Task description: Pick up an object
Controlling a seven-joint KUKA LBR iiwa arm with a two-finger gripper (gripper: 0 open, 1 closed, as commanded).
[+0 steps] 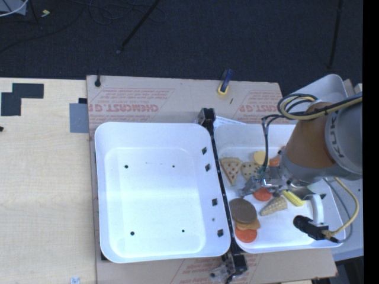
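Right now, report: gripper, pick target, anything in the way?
Gripper low in right white bin, among toy food pieces. No grasp visible. Brown round disc and tan ridged cone crowd close beside it.

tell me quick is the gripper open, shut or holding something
Gripper: cannot be told; it is down in the right bin.

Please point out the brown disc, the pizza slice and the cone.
brown disc (240, 209), camera view, middle of its top face.
pizza slice (231, 169), camera view, middle of the slice.
cone (273, 206), camera view, middle of its body.
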